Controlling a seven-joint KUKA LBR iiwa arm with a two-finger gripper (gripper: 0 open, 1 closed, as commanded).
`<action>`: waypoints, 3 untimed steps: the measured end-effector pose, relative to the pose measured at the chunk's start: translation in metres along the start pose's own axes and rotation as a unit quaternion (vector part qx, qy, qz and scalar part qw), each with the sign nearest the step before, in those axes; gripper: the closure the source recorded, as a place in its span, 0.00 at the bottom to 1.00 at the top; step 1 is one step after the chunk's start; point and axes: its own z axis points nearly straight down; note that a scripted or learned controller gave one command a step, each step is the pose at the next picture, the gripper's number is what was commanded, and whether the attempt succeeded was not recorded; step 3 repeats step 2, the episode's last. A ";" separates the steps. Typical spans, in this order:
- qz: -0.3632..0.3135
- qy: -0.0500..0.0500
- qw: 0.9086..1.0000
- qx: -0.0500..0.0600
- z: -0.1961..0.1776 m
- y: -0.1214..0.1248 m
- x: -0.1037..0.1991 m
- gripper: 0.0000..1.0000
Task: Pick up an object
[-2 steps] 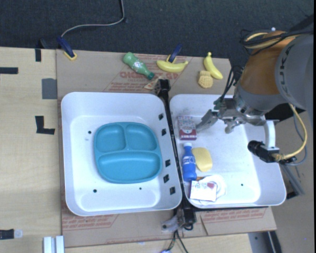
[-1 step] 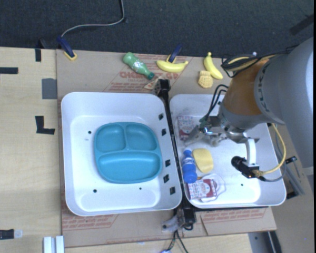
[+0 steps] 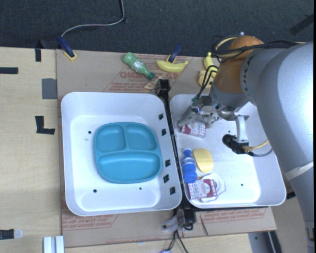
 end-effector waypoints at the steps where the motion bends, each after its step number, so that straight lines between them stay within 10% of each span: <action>1: 0.000 0.000 1.000 0.001 -0.010 0.000 0.001 1.00; 2: -0.001 0.001 1.000 0.002 -0.099 -0.020 0.057 1.00; 3: -0.001 0.001 1.000 0.002 -0.099 -0.020 0.057 1.00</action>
